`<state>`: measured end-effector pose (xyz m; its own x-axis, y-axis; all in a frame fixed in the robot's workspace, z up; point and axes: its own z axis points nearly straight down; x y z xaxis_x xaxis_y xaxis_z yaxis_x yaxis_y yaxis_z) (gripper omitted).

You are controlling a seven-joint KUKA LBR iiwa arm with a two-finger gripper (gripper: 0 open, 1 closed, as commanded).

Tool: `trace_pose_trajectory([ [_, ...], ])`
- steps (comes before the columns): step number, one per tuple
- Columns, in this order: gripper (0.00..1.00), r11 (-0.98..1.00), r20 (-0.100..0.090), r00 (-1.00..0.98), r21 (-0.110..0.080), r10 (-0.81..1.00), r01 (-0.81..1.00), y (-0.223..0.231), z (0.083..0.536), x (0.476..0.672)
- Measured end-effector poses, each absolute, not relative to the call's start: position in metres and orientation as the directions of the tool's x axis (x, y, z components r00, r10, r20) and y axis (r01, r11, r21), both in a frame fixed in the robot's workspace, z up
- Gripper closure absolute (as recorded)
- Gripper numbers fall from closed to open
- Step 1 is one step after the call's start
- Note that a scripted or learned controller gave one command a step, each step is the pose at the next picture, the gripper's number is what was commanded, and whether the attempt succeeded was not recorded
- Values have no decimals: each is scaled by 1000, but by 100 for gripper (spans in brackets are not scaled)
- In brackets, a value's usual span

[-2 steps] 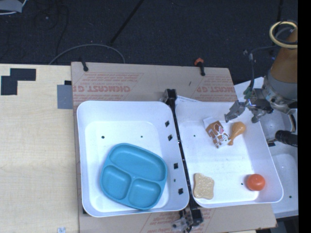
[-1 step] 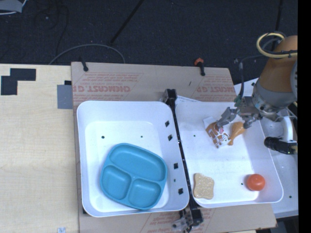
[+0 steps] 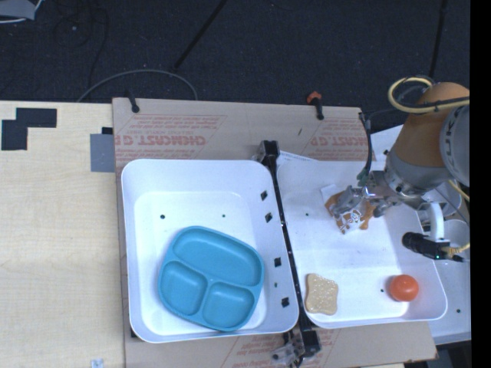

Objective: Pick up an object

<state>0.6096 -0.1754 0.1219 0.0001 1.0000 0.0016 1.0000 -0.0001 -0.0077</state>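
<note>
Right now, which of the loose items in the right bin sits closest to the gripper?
The small brown-and-white item at the gripper, in the bin's upper middle. The bread slice and the orange ball both lie along the near edge.

Cardboard sheet under both bins
</note>
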Motion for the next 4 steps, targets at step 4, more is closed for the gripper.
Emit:
trace_pose_trajectory([
  [4, 100, 2, 0, -2, 1, 1000, 1000, -170, 258, 613],
])
